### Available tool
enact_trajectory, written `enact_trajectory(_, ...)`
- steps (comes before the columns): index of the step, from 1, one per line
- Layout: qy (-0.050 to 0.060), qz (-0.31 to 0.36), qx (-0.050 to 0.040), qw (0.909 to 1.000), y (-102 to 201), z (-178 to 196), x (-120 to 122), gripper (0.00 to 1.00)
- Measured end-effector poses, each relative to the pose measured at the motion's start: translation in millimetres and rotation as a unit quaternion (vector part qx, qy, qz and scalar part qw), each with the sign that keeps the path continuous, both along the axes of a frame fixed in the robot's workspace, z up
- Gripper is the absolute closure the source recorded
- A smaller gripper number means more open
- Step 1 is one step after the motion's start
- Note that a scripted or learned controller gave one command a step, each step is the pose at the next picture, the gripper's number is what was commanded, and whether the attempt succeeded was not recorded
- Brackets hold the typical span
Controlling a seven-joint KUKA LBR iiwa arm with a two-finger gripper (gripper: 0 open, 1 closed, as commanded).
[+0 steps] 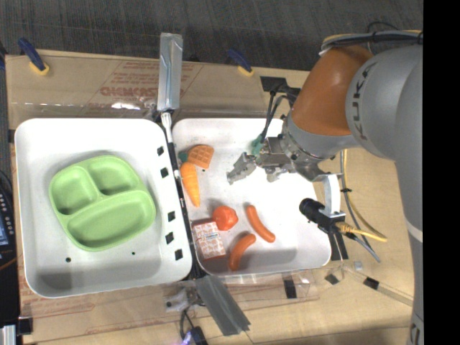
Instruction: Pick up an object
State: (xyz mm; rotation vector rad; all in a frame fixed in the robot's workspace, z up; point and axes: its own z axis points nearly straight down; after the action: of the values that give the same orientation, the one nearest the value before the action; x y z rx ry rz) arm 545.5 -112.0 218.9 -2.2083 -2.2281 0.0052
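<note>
While the arm [359, 99] reaches in from the right, its gripper [242, 168] hangs over the upper middle of the right bin [302, 254], fingers spread apart with nothing between them.

Bins: two, white, shallow, side by side.

Left bin [36, 264], contents: one green divided plate [103, 201] with three compartments, lying near the bin's centre.

Right bin, contents: six toy food items, all to the left of or below the gripper.
- One waffle piece [200, 155], tan with a grid pattern, at the upper left, near the divider between the bins.
- One carrot [190, 183], orange, just below the waffle piece, touching or nearly touching it, lying lengthwise along the left wall.
- One tomato [225, 218], red, near the bin's middle.
- Two sausages: one sausage [259, 223] lying at a slant to the right of the tomato; a second sausage [241, 250] lower down, close to the front wall.
- One small box [208, 238], red and white, at the lower left, between the tomato and the front wall, just beside the second sausage.

Gripper stands apart from every item; the nearest are the waffle piece and the carrot, to its left.
</note>
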Motion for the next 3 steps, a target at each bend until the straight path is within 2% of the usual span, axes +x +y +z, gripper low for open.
enact_trajectory(1, 0.001, -0.005, -0.0003, 1.0000, -75.5, -76.7, -31.8, 0.00)
enact_trajectory(2, -0.002, -0.004, 0.0001, 1.0000, -69.4, -127.1, -44.4, 0.00)
enact_trajectory(3, -0.001, -0.002, -0.0008, 1.0000, -70.4, -117.5, -44.2, 1.00)
